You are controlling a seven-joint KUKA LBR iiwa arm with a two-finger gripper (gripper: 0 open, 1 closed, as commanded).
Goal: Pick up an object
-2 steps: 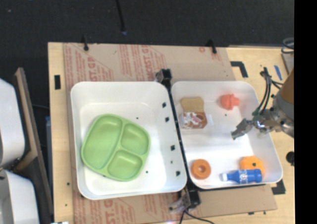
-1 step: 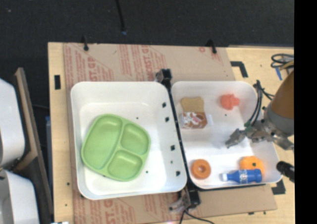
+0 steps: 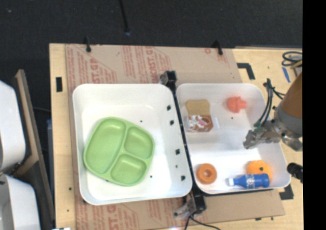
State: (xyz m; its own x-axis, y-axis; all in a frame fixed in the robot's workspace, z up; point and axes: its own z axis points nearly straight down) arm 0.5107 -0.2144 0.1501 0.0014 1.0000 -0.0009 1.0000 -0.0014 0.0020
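In the right bin (image 3: 224,91) lie a tan packet with a red-and-white label (image 3: 198,116), a small coral-pink piece (image 3: 236,104), an orange ring (image 3: 206,173), an orange lump (image 3: 258,167) and a blue bottle with a white cap (image 3: 248,181). My gripper (image 3: 253,139) reaches in from the right edge, low over the bin's right side, above the orange lump and right of the packet. I see nothing between its fingers.
The left bin (image 3: 86,102) holds a green divided plate (image 3: 119,151). Both bins rest on a cardboard-covered bench (image 3: 117,66). Cables hang by the arm's wrist (image 3: 267,103) at the right bin's far right rim.
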